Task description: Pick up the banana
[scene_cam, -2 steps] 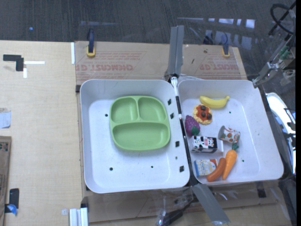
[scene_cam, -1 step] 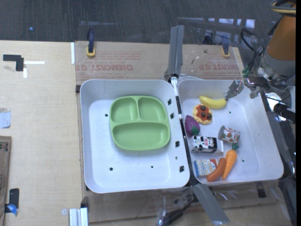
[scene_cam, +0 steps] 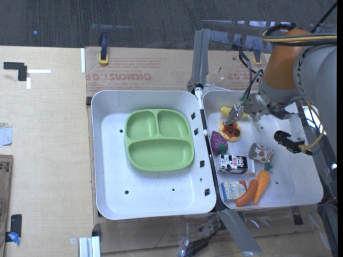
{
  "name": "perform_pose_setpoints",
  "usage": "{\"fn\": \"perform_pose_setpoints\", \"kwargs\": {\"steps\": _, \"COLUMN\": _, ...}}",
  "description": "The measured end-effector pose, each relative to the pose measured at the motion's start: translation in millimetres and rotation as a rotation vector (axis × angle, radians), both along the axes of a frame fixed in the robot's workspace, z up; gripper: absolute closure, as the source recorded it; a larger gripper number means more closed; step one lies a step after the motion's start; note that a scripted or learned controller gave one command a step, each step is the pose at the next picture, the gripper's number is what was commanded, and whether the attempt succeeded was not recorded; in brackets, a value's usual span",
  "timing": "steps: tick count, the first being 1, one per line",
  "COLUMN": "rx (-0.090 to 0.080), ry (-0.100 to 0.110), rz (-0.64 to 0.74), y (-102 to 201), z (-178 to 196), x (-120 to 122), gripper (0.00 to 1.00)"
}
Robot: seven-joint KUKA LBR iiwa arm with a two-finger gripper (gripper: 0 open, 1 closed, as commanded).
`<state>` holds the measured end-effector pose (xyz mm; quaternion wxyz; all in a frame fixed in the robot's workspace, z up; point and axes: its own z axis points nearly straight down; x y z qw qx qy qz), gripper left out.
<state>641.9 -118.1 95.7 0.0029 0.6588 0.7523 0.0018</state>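
Gripper (scene_cam: 234, 116) hanging over the far end of the right bin (scene_cam: 300, 197), at the banana (scene_cam: 226, 111).

Finger spacing cannot be told at this scale. The banana is lying at the bin's far left, touching a red-and-yellow toy (scene_cam: 231, 133), with purple grapes (scene_cam: 217, 142) near. Risk: a closing grip may be catching the neighbouring toy, or nudging the banana against the wall, through crowding.
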Motion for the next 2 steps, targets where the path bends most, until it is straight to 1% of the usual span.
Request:
{"fn": "perform_pose_setpoints", "kwargs": {"steps": 1, "rx": 0.001, "ry": -0.001, "rz": -0.001, "y": 0, "z": 9, "x": 1, "gripper": 1.00}}
{"fn": "perform_pose_setpoints", "kwargs": {"steps": 2, "rx": 0.002, "ry": 0.020, "rz": 0.030, "y": -5, "z": 2, "x": 16, "gripper": 1.00}}
